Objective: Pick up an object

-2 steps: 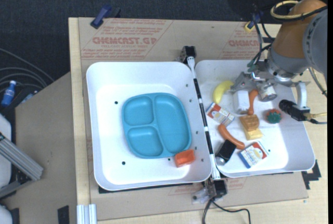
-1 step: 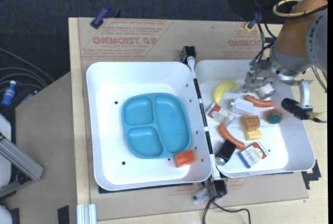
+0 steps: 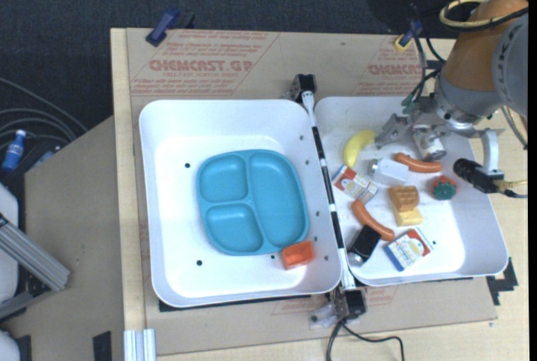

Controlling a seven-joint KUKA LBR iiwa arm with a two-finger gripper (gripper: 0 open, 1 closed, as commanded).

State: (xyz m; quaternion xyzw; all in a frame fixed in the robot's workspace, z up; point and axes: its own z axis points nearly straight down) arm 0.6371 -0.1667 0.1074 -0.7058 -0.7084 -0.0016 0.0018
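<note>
My gripper [image 3: 414, 138] hangs over the back of the right bin [image 3: 482, 246], its fingers spread open and nothing between them. Just below it lie an orange sausage [image 3: 417, 163] and a white object [image 3: 391, 172]. A yellow banana [image 3: 358, 147] lies to the gripper's left. Further forward are a tan waffle piece [image 3: 405, 204], a second sausage [image 3: 372, 219], a green and red toy [image 3: 444, 189], a red and white packet [image 3: 351, 181], a black object [image 3: 365, 243] and a small carton [image 3: 409, 248].
The left bin [image 3: 164, 141] holds a blue divided plate [image 3: 252, 200] and an orange block [image 3: 298, 254] near its front right corner. A raised divider [image 3: 323, 175] separates the two bins. The arm's orange band [image 3: 482, 40] stands above the right bin's back edge.
</note>
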